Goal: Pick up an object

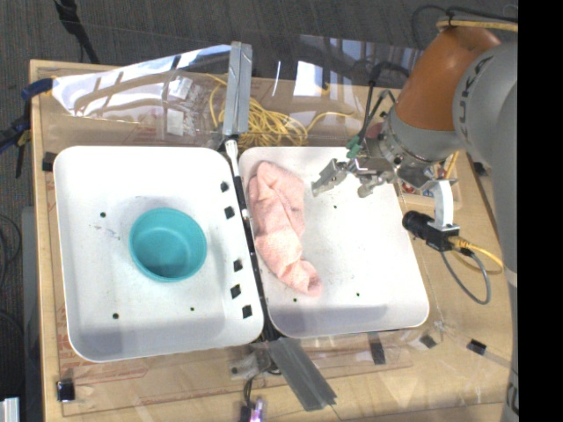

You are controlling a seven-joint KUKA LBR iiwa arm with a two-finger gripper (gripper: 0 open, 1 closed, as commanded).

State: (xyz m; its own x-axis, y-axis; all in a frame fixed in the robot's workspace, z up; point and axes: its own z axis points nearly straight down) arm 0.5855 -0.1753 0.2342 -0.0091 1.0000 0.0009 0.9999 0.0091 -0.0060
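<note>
A crumpled pink cloth (pixel 279 224) lies along the left side of the right bin (pixel 378 271). A teal bowl (pixel 168 243) sits upright in the middle of the left bin (pixel 88 288). My gripper (pixel 345 181) hangs over the upper part of the right bin, to the right of the cloth's top end and apart from it. Its two fingers are spread, with nothing between them.
A tangle of yellow cable (pixel 264 121) and a clear plastic sheet (pixel 149 86) lie behind the bins. The grey divider bar (pixel 236 95) stands at the back between them. The right half of the right bin is bare white floor.
</note>
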